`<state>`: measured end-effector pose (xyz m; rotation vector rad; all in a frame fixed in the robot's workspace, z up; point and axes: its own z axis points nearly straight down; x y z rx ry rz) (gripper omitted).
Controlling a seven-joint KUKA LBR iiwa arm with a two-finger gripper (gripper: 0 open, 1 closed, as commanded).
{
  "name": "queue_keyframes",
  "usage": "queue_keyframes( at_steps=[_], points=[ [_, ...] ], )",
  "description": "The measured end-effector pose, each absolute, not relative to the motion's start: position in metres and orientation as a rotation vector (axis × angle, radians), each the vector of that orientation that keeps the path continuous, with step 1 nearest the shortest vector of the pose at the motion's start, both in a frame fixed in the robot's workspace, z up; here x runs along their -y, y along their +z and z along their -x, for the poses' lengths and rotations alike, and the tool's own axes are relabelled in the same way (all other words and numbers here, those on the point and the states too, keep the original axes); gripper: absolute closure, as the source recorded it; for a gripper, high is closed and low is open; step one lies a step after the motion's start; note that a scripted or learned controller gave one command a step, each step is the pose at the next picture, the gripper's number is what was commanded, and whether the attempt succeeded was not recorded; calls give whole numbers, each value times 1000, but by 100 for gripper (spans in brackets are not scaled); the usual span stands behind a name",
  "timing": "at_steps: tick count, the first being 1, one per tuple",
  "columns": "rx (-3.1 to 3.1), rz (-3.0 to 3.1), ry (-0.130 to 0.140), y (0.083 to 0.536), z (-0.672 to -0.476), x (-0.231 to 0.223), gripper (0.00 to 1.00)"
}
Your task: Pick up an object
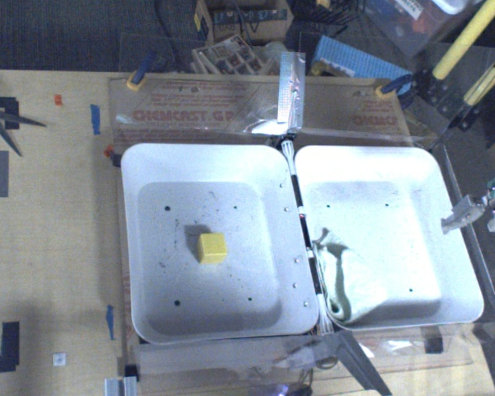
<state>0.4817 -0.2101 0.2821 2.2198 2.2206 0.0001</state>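
Note:
A small yellow block [213, 247] lies near the middle of the left bin [148, 172]. A limp pale object with a green edge [338, 280] lies in the right bin [412, 167], against its left wall near the front. My gripper [462, 216] is at the far right of the view, over the right bin's right rim. It is far from both objects, and nothing is seen in it.
The two white bins stand side by side with a thin divider [301, 221] between them. Clear plastic sheeting [256, 106] lies behind the bins. Boxes and cables [239, 15] crowd the back, and the wooden bench [41, 221] stretches to the left.

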Motion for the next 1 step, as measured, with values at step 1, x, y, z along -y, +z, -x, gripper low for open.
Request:
queue_keyframes(
  at_steps=[1],
  points=[
    [-1970,-2444,0,278,-479,225,0]
  ],
)
